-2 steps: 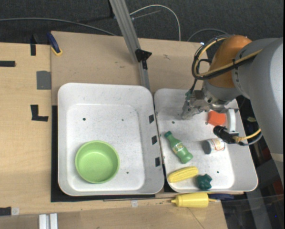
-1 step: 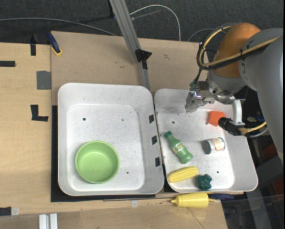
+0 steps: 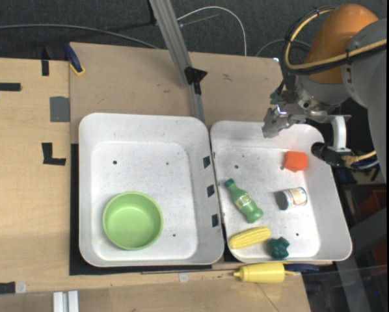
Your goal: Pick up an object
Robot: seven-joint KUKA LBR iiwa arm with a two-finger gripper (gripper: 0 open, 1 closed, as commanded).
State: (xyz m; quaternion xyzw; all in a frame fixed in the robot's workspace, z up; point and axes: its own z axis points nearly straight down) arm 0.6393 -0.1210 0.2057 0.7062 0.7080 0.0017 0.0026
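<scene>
Objects for picking lie in the right bin (image 3: 324,239): an orange block (image 3: 296,161) near its far right side, a small can (image 3: 292,197) on its side just below that, a green bottle (image 3: 242,201) lying tilted toward the bin's left half, a yellow corn cob (image 3: 249,238) near the front edge, and a dark green lump (image 3: 278,247) just beside the cob's right end. My end effector (image 3: 274,126) hangs over the far rim of this bin, up and to the left of the orange block and apart from it. I cannot tell how its tips stand; nothing shows between them. In the left bin (image 3: 142,125) a green bowl (image 3: 133,220) sits upright in the near left corner. A yellow bottle (image 3: 262,273) lies on the bench (image 3: 123,70) just outside the right bin's front rim.
</scene>
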